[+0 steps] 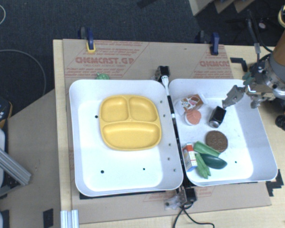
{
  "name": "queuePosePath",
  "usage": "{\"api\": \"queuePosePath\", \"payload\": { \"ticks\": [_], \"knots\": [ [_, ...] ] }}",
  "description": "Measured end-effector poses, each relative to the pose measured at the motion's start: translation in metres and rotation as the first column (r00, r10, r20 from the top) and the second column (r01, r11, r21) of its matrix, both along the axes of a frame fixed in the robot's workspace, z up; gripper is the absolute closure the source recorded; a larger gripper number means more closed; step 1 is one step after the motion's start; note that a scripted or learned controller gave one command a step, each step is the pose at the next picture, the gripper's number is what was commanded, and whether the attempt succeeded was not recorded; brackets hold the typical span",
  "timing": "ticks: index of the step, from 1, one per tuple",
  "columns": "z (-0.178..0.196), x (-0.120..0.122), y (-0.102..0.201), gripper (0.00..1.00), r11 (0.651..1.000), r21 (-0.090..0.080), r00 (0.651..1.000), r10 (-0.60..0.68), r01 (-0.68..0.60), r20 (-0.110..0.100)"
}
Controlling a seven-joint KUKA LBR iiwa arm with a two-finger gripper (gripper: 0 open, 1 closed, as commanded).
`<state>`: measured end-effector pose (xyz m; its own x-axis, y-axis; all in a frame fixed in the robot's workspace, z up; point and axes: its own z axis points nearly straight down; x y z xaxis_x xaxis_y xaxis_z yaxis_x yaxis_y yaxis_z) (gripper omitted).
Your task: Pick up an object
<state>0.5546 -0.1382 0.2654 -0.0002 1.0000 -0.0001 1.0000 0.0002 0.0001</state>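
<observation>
The left shallow white bin point(85, 151) is holding a yellow three-compartment plastic tray point(130, 121) — right of it, another white bin point(256, 146) is carrying a brown disc point(216, 140) and green pepper point(212, 158). "CHEMCAST" is showing on the counter point(109, 56). The end effector point(217, 117) — grip unclear.

Printed text, red on the flat brown protective-paper sheet point(133, 56) covering the bench board under the bins:
- "CHEMCAST GP", near the sheet's far edge, above the left white bin point(85, 141); the final letters are faint.
- "CHEMCAS…", repeated toward the far right corner, cut off; smaller lines around it are too fine to read.
</observation>
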Motion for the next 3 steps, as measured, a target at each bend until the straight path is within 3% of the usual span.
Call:
{"api": "queuePosePath", "payload": {
  "ticks": [1,2,3],
  "knots": [
    [0.011,0.001,0.000,1.00,1.000,-0.001,1.000,0.001,-0.001,0.003],
    [0.043,-0.041,0.068,1.00,1.000,0.003,1.000,0.005,-0.005,-0.002],
    [0.125,-0.076,0.082,1.00,1.000,0.000,1.000,0.002,-0.002,0.008]
  ]
}}
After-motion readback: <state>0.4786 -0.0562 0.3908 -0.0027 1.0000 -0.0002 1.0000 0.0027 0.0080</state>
